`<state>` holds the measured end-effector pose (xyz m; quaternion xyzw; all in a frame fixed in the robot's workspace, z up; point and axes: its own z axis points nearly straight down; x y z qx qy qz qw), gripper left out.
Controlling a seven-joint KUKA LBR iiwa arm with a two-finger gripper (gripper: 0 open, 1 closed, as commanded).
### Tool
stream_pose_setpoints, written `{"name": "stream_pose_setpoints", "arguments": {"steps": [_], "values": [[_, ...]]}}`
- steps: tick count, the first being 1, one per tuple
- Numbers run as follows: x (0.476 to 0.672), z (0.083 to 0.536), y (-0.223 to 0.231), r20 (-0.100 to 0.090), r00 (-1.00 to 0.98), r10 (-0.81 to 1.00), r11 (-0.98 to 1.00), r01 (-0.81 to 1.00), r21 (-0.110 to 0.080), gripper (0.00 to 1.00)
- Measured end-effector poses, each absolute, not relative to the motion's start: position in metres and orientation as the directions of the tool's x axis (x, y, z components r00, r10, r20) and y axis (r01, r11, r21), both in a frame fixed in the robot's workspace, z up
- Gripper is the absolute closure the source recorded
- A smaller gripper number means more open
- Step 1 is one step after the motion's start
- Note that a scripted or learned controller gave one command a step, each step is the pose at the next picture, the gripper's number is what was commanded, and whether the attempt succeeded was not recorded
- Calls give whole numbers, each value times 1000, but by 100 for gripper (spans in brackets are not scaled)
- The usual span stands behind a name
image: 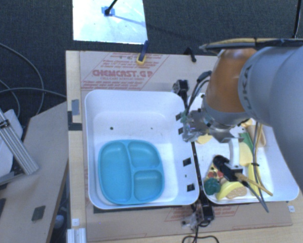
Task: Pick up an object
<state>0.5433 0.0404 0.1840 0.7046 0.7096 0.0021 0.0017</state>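
Note:
My gripper (pixel 208 131) hangs under the grey arm, over the left rear part of the right bin (pixel 288 189), close to the wall between the bins. A small yellow piece (pixel 204 139) lies just beneath it. Near the right bin's front lie a yellow rounded object (pixel 231 189) and a small multicoloured object (pixel 212 175). A long yellow-green object (pixel 249 147) lies further back, partly under the arm. The arm hides much of this bin.
The left bin (pixel 136 108) holds a blue divided plate (pixel 131 172) in its front half. Both bins rest on a cardboard sheet (pixel 123 70) on the bench. Thin yellow and green sticks (pixel 257 182) lie in the right bin's front right.

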Motion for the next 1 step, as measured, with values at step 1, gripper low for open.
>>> {"name": "stream_pose_setpoints", "arguments": {"steps": [1], "values": [[483,146,115,3,-10,1000,10,1000,-5,100]]}}
